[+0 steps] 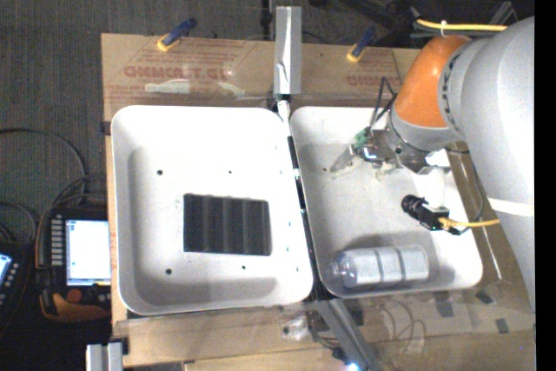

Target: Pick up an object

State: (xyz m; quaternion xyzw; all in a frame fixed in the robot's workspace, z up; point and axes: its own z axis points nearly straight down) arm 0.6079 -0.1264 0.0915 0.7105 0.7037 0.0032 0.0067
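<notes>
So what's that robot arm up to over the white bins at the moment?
Gripper low over the right white bin, far end. Clear ribbed plastic bottle lying at the near wall, untouched. Dark slatted rectangle in the left bin. Nothing between gripper and bottle.

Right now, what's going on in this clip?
A grey arm with an orange band reaches from the right over the right bin, its gripper low near that bin's far side. A clear plastic bottle lies on its side by the near wall, untouched. The left bin holds a dark ribbed rectangle.
</notes>
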